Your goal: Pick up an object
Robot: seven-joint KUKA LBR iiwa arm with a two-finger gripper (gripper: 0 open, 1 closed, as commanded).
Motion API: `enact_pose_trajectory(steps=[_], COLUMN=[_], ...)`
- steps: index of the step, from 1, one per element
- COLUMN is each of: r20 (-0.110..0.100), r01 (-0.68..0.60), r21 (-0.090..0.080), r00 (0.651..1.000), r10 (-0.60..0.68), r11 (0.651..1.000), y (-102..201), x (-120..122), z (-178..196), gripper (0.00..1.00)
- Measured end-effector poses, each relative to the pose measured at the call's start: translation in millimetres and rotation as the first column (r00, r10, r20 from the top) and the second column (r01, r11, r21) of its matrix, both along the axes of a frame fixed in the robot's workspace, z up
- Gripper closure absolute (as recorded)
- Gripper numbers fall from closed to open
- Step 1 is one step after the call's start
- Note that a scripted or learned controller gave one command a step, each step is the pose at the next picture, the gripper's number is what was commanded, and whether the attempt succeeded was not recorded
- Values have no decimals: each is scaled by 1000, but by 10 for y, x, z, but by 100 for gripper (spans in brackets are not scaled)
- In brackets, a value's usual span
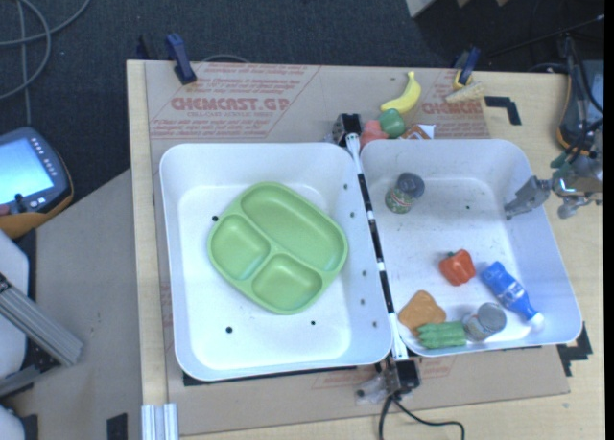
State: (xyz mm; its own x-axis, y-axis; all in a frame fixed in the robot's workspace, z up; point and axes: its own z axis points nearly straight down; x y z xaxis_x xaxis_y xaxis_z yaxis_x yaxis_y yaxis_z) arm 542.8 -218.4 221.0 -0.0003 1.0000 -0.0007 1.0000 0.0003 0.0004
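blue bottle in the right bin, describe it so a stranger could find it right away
Look in the right bin, toward its near right corner. The blue bottle lies on its side there, tilted, between the red-orange pepper and the grey can. It is the one blue item in that bin.

Divided plate (278, 246) in left bin (182, 237); can (405, 192), pepper (458, 267), bottle (509, 291) in right bin (547, 237).

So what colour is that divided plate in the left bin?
Light green; the divided plate shows plainly in the camera view, lying in the left bin.
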Motion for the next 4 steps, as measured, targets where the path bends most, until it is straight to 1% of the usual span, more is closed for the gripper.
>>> enact_pose_trajectory(steps=[1,2,3,4], r20=[-10,-9,0,5], r01=[-7,1,1,-6], r21=[7,5,1,1], r00=[1000,1000,1000,1000], r10=[7,-1,-1,6], r11=[1000,1000,1000,1000], y=[709,986,969,1714], x=[437,-206,-169,-274], z=[-1273,-1377,-1266,-322], gripper=[0,0,100,100])
